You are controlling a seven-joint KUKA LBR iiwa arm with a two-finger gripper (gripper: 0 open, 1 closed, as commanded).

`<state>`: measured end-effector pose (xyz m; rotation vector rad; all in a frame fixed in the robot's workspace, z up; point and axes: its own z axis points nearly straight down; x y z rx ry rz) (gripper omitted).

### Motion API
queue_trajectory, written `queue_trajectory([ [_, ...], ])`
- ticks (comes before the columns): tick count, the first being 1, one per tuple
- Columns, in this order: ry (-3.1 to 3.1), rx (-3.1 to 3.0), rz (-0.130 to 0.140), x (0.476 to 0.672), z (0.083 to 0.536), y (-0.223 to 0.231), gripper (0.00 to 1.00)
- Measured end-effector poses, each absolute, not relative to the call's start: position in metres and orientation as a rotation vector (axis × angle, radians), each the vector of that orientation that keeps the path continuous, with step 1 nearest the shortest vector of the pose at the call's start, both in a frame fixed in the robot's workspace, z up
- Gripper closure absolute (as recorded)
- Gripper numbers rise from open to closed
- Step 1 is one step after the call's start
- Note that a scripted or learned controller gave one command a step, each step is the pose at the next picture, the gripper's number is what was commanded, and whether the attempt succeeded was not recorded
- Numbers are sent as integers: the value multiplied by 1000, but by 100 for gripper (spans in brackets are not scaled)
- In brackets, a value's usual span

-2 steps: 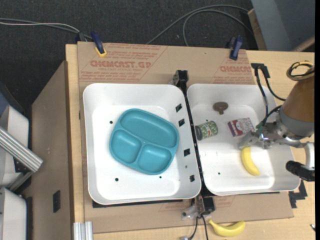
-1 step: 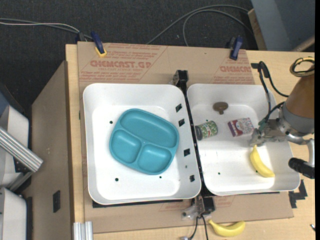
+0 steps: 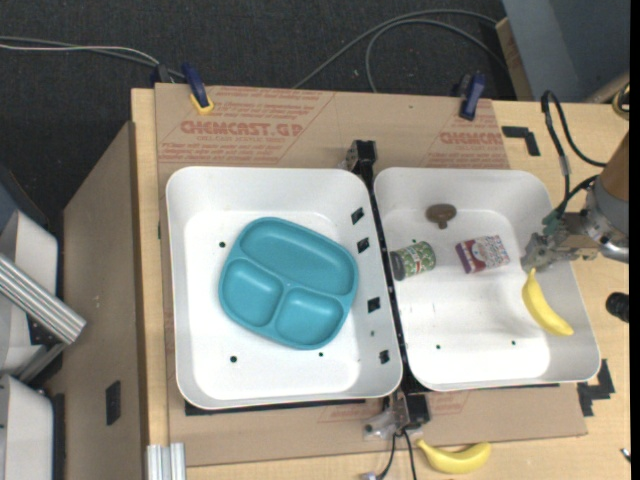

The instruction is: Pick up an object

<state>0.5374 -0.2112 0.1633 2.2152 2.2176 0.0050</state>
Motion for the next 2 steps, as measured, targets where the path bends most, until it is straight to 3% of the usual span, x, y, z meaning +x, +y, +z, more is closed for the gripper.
queue_trajectory([
  [1,2219,2215,5,539,218,-211,100],
  [2,2226,2213,5,555,229,-164,100],
])
